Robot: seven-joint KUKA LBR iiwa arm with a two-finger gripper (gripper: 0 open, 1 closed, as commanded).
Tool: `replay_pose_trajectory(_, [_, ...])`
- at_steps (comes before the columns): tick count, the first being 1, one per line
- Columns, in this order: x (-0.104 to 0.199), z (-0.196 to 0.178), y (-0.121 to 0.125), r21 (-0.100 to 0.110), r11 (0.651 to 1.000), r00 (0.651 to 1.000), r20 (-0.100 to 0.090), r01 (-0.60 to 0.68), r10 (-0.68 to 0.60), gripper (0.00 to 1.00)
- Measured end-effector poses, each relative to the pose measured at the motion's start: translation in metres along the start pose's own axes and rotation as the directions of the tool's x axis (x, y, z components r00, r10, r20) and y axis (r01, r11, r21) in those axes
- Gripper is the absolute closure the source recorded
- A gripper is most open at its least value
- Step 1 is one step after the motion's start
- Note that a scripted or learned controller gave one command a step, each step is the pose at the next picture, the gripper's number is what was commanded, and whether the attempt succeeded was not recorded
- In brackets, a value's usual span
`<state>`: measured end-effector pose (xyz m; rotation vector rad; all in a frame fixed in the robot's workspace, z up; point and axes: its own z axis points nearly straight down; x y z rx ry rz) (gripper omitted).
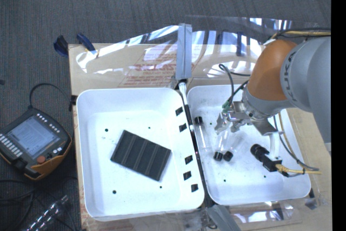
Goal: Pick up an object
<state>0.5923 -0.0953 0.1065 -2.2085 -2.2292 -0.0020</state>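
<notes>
Camera view: gripper (223, 155) is down in the right bin (294, 184), fingers slightly apart with nothing visibly between them. The only clear object is a dark ribbed slab (141, 154) lying flat, skewed, mid left bin (89, 116), well apart from the gripper. I'd lift clear, cross the divider and grip across the slab's short side.

I count two white bins, a left bin (86, 116) and a right bin (294, 184), on my bench (102, 76). One dark ribbed slab (141, 154) lies in the left bin. One control pendant (33, 142) sits on the floor.
</notes>
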Motion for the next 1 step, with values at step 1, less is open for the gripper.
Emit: replay_pose_trajectory(1, [0.0417, -0.1369, 0.0449, -0.001, 1.0, 1.0, 0.004, -0.028, 0.028, 1.0])
